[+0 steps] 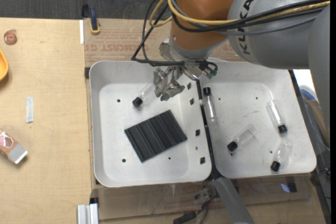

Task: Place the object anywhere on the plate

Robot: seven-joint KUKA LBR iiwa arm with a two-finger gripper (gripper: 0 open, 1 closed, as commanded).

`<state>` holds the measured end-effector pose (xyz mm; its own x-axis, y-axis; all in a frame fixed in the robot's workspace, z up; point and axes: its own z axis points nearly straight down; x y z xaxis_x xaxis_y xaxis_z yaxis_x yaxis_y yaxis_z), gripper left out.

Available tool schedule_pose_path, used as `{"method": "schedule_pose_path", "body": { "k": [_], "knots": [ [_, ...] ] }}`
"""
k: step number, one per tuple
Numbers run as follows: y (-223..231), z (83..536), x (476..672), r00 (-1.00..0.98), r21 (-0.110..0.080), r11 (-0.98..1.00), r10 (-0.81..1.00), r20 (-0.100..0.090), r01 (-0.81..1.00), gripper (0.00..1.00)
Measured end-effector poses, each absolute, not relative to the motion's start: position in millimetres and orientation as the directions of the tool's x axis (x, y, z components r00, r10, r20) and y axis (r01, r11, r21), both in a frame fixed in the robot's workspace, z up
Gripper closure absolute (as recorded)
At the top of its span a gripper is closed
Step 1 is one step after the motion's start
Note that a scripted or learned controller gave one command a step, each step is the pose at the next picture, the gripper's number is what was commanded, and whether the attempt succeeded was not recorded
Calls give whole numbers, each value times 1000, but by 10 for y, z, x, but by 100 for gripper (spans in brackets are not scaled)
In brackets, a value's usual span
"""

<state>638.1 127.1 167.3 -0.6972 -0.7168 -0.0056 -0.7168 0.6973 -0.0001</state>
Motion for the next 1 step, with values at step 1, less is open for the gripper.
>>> {"method": "schedule_pose_path", "body": {
  "k": [1],
  "knots": [
    [1269,1672,6381,-697,0,697,-717,-5,-717,0]
  ]
}}
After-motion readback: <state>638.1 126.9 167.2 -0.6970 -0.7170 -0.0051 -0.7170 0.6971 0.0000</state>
